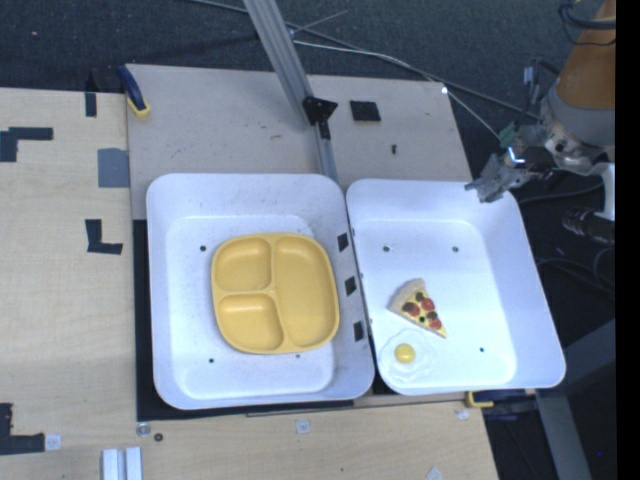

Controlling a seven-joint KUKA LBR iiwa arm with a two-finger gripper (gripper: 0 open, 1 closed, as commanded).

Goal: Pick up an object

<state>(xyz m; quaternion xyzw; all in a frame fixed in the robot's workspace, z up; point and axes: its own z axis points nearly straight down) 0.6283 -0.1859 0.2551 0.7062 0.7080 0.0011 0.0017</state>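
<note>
A toy pizza slice (pixel 419 307) lies in the right bin (pixel 500 268), near its front left. Just in front of it rests a toy fried egg (pixel 405 354) with a yellow yolk. A yellow divided plate (pixel 274 293) sits in the middle of the left bin (pixel 180 268). My gripper (pixel 492 186) hangs at the far right corner of the right bin, over its rim, well away from the pizza slice and the egg. Nothing shows between its fingers.
A slanted metal pole (pixel 285 58) rises behind the bins, with a black clamp at its foot. Cables run across the dark floor at the back. Black tape marks and a blue-and-yellow clamp (pixel 133 90) lie on the bench at left.
</note>
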